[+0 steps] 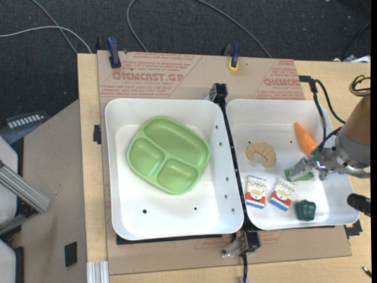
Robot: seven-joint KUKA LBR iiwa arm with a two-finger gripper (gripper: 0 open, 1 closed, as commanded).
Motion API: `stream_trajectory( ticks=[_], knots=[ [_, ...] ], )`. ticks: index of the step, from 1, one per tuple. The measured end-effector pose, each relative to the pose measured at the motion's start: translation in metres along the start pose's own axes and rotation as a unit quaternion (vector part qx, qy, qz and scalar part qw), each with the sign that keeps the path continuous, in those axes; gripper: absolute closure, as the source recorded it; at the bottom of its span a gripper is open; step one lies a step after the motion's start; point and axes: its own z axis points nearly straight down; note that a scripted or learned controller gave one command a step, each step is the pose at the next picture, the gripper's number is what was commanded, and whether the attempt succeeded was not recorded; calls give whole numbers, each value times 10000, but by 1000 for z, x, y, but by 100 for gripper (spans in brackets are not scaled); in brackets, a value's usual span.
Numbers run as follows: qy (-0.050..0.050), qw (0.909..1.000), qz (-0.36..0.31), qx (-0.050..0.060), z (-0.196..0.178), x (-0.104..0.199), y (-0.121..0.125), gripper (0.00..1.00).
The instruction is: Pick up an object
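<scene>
White right bin (pixel 283 108): hand (pixel 305 168) low between carrot (pixel 304 136) and cartons (pixel 269 193).

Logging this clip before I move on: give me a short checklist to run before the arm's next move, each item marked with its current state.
1. Hand is over the right bin: ok.
2. Something clearly between its fingers: cannot tell; a green piece lies at the tips.
3. Carrot lies free, just above the hand: ok.
4. Croissant and two small cartons sit apart from the hand: ok.
5. Green tray stays alone in the left bin: ok.
</scene>
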Motion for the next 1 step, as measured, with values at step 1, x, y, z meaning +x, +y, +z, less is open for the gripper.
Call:
stream_trajectory(
  ticks=[1],
  knots=[
    [-8, 10000, -8, -67, 18, 1, 3, 0]
  ],
)
